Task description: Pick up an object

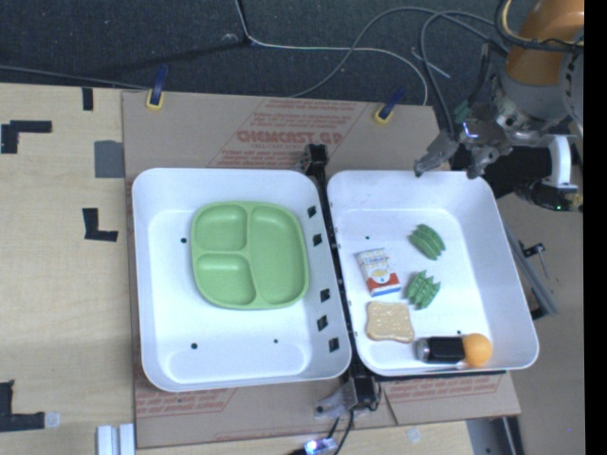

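Hovering at the upper right of the frame, the claw point(457, 158) hangs with its fingers spread open and nothing between them, just above the far rim of the right bin point(503, 245). Lower in that bin lie two green pieces point(427, 242), a small carton point(377, 270), a slice of toast point(389, 321), a black item point(439, 350) and an orange point(477, 350). A green divided plate point(250, 255) sits in the left bin point(156, 254).

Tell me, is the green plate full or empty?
Empty. The green plate lies flat in the left bin, and all three of its sections show bare green. The toy food lies in the right bin.
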Robot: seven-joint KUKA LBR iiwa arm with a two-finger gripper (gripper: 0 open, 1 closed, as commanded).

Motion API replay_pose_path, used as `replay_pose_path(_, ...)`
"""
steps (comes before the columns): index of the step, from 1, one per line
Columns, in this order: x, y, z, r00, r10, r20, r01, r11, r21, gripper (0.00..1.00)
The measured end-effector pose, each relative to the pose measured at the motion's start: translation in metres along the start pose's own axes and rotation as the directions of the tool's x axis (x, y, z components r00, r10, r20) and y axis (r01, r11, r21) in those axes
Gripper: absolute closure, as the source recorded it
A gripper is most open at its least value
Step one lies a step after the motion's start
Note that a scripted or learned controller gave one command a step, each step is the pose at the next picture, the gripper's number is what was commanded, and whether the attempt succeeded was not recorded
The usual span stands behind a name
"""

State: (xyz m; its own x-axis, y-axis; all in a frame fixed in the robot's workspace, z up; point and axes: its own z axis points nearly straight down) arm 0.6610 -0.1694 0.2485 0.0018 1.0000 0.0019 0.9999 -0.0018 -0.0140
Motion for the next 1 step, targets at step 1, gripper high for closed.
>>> replay_pose_path(1,0.0006,0.0023,-0.0083,1.000,-0.003,0.002,0.003,1.000,-0.013,0.00)
